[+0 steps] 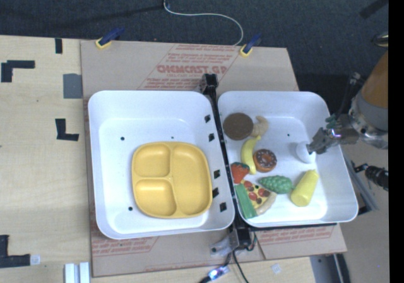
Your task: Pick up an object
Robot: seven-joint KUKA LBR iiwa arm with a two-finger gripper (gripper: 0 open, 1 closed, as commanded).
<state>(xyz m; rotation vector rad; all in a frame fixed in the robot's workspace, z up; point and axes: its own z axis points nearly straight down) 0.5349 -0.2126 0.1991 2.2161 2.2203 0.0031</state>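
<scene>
We see the bench (38,149) first, a pale wood surface with a brown cardboard sheet (183,67) laid over it, two clips pinning the sheet's far edge. On the sheet sit the two white bins side by side, touching along a black hinge line. The left bin (110,117) holds a yellow divided plate (171,179) with three compartments, lying flat toward the near side.

The right bin (315,108) carries the toy food, clustered in its left and near parts. Going down in size: a yellow banana (250,149) curved upright beside the hinge wall, a green leafy piece (276,183) and a yellow corn cob (303,188) lying just beside each other near the front, a pizza slice (259,196) touching a green strip at its left, a brown round disc (238,126) at the far left corner with a small tan piece beside it, a chocolate donut with sprinkles (265,160) touching the banana, and a small red piece (239,171) under the banana's lower end.

The arm (375,105) comes in from the right — grey, with orange above. Its gripper (317,144) sits over the bin's right side, just above the corn cob and apart from it. We cannot tell how far its fingers are spread, and we see nothing between them.
</scene>
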